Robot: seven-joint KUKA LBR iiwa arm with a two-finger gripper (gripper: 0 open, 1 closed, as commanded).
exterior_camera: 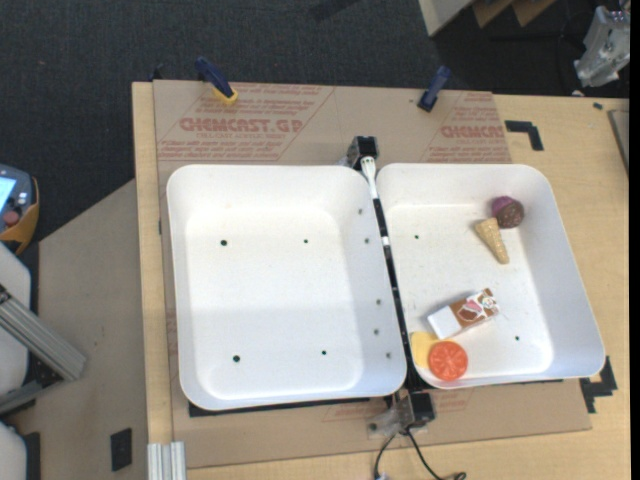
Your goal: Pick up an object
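All the goodies sit in the right bin (560, 268): toy ice cream cone (497, 227) far right, small carton (465, 313) and tomato slice (447, 360) near-left. Cone looks light, hard plastic, so grab across its narrow middle. Gripper jaws, can't tell.

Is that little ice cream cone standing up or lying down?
Lying down. The ice cream cone rests flat on the right bin floor, purple scoop toward the far wall.
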